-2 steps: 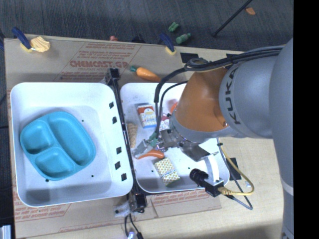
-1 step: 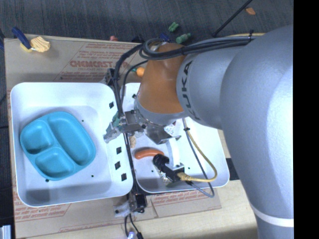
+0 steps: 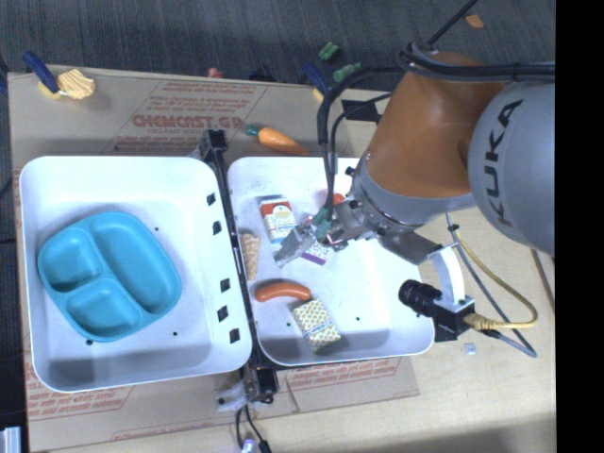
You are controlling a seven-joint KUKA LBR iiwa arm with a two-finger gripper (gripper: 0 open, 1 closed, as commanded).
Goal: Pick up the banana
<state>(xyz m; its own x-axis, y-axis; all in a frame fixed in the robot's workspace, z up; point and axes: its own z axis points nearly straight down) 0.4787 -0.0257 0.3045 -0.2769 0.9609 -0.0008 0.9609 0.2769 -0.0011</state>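
Search-and-approach step, nothing lifted yet.

Starting at the left: left bin (image 3: 28, 173) holding just a blue divided tray (image 3: 109, 272); then right bin (image 3: 377, 319) with a red-and-white box (image 3: 276, 217), a sausage (image 3: 282, 292) and a patterned yellow block (image 3: 316, 324). Low over that bin's middle, near the box, the tool (image 3: 300, 241), pointing left; cannot tell how far open, and no object seen in its hold. Banana not made out among these; possibly hidden under the arm (image 3: 444, 130) that covers the bin's right side. Next move, by judgement: clearing back to find the fruit, then lining up across its narrow width. Underneath, printed cardboard (image 3: 170, 111) on a pale worktop (image 3: 510, 385), a carrot (image 3: 276, 140) lying just behind the bins; dark floor beyond.
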